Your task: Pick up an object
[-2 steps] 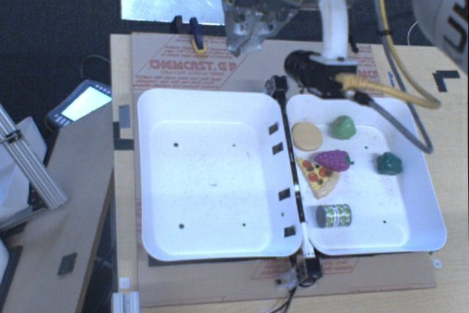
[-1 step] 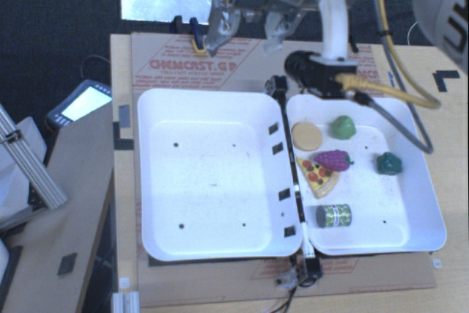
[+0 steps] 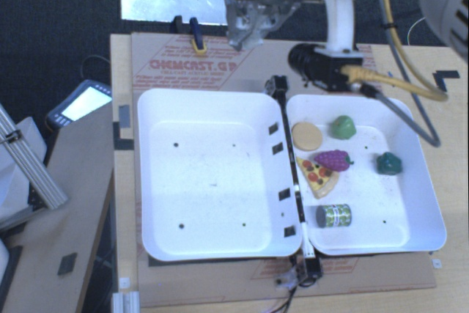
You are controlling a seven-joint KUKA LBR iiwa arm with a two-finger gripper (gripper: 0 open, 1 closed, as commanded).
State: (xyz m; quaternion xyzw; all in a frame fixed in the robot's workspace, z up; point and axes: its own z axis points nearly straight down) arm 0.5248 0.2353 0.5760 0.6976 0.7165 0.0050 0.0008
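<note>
My gripper (image 3: 244, 31) hangs high above the bench, over the cardboard behind the left bin (image 3: 212, 179). Nothing shows beneath it. The right bin (image 3: 385, 212) holds several small items: a tan round biscuit (image 3: 307, 135), a light green lump (image 3: 342, 127), a purple bunch of grapes (image 3: 333, 160), a pizza slice (image 3: 316, 177), a dark teal piece (image 3: 388, 163) and a small green can (image 3: 334, 215) lying on its side. All of them lie well below and to the right of the gripper.
A central divider with black clips (image 3: 287, 157) joins the two bins. A tablet (image 3: 80, 105) lies off the bench at the left. A yellow clamp (image 3: 198, 40) sits on the cardboard behind the left bin.
</note>
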